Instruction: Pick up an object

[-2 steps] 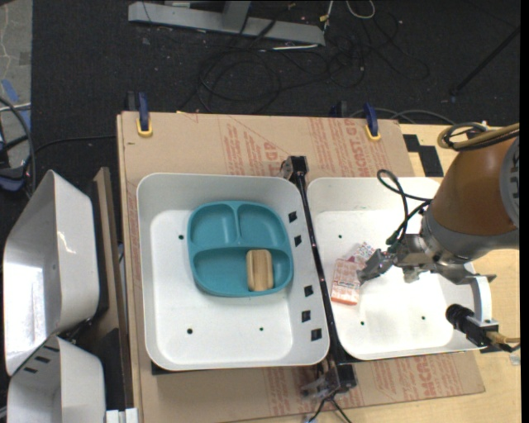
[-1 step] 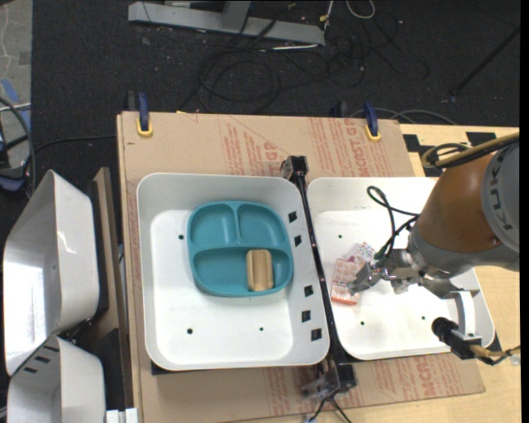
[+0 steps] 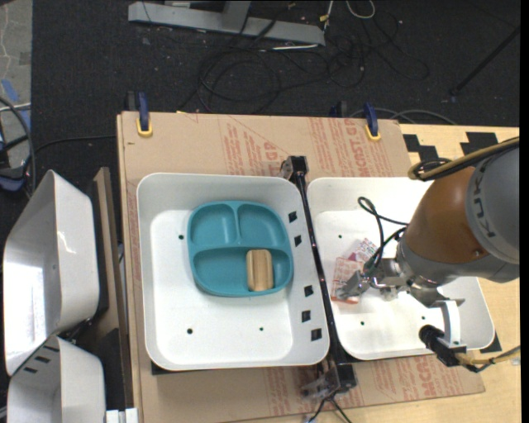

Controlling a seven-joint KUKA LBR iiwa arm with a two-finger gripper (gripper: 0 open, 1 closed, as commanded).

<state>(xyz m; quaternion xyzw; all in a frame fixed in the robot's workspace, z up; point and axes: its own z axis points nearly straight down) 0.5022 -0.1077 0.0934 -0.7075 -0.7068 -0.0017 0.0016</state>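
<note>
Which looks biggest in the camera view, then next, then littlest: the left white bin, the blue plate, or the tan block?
1. Left white bin, biggest.
2. Blue plate, which lies inside that bin.
3. Tan block, littleest of all, resting in one compartment of the plate.

Dark speckled carpet floor [image 3: 74, 66] round the bench, w/ black cables [image 3: 240, 70] looping across it at top. Flat grey metal bar [image 3: 227, 23] lies on floor near top edge. Bench top is a brown cardboard sheet w/ red print [image 3: 248, 144], held at the far edge by two blue-and-yellow clamps [image 3: 144, 116], one left, one right. White plastic tubs [image 3: 45, 256] stand off the bench's left side. Yellow-black checker marker [image 3: 446, 149] at bench's right. Light even, soft shadows.
</note>
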